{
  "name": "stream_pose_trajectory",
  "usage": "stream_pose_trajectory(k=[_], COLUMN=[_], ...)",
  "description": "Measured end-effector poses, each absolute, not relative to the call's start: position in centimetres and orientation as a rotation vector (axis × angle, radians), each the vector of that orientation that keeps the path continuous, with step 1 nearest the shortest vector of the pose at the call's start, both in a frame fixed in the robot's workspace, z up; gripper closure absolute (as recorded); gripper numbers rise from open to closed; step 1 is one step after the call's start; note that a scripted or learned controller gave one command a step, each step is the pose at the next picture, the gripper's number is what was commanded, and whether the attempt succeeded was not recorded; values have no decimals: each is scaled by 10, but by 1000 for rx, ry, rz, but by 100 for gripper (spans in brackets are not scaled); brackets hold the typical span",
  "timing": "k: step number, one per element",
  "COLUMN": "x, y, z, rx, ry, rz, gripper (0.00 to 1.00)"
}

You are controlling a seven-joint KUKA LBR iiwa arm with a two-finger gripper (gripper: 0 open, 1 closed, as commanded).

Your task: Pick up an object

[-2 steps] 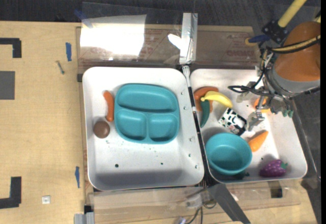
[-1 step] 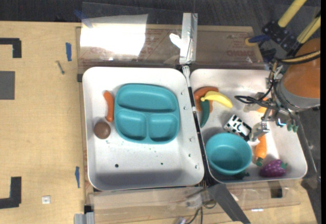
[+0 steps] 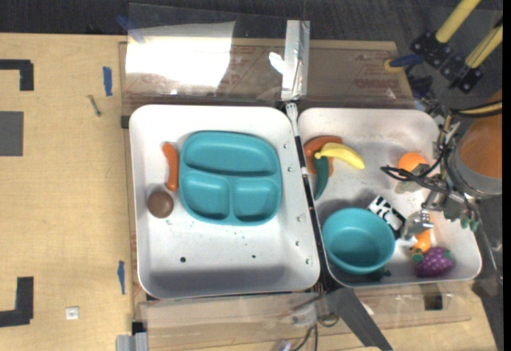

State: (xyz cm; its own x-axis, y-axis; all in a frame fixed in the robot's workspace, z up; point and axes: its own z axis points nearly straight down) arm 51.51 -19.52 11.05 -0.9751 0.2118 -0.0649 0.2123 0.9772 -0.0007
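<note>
In the right bin [image 3: 375,120] lie a yellow banana [image 3: 342,155], an orange fruit [image 3: 412,162], a teal bowl [image 3: 358,239], a black-and-white object [image 3: 387,212], purple grapes [image 3: 434,262] and a small orange piece [image 3: 423,242]. My gripper [image 3: 421,222] hangs low at that bin's right side, just above the small orange piece and the grapes and right of the black-and-white object. Cables and the wrist hide much of it. The arm's orange band [image 3: 483,151] is at the right edge.
The left bin [image 3: 223,274] holds a teal divided plate [image 3: 231,176], an orange carrot-like stick [image 3: 170,165] and a brown ball [image 3: 160,203]. A red-orange piece [image 3: 318,142] and a dark teal piece [image 3: 321,174] lie beside the banana near the divider.
</note>
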Motion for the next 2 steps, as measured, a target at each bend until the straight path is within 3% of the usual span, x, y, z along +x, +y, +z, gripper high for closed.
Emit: stream_pose_trajectory(k=[1, 2], x=[575, 593], y=[-224, -226], z=[109, 108], rx=[66, -3], ry=[3104, 3110], rz=[-11, -15], gripper=[0, 0])
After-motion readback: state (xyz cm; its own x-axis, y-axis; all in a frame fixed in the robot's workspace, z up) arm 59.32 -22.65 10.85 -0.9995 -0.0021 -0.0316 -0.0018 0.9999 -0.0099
